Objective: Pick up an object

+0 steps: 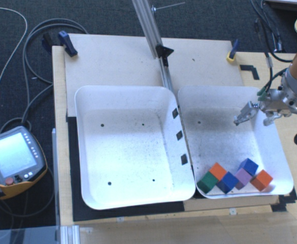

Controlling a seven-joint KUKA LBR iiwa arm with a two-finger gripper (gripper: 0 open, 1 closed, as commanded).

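I'm seeing gripper (245,114) hanging over right bin (209,136), finger state unclear; coloured blocks (234,177) clustering below it; left bin (87,136) sitting well aside.

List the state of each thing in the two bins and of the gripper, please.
Gripper: above the right bin, holding nothing visible.
Blocks: six, clustered at the right bin's near edge, untouched.
Left bin: holds no blocks.

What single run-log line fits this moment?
gripper: above right white bin, empty | small coloured cubes: clustered near bin's front edge | pick: not begun
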